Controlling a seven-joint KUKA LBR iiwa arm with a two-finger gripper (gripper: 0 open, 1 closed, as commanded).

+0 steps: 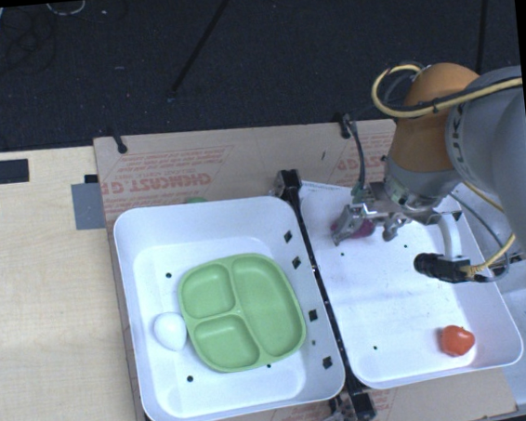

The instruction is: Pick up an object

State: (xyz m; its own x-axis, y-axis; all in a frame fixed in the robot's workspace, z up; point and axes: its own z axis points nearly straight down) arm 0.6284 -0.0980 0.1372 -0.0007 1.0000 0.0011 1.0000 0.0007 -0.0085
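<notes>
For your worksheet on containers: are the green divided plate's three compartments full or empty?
Empty. The green divided plate lies flat in the left bin, all compartments bare; the white egg sits beside its left edge.

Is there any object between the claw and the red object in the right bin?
Nothing visible blocks it. The claw is at the far end of the right bin; the red object lies near the near right corner, with bare bin floor between them.

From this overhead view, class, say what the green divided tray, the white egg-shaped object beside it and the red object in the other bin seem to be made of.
Green divided tray: probably moulded plastic, matte; even colour, soft rounded compartment ridges.
White egg-shaped object: smooth, slightly glossy; plastic or real shell, the view leaves it open.
Red object: smooth and uniformly coloured, perhaps plastic or rubber; too small to say more.
</notes>
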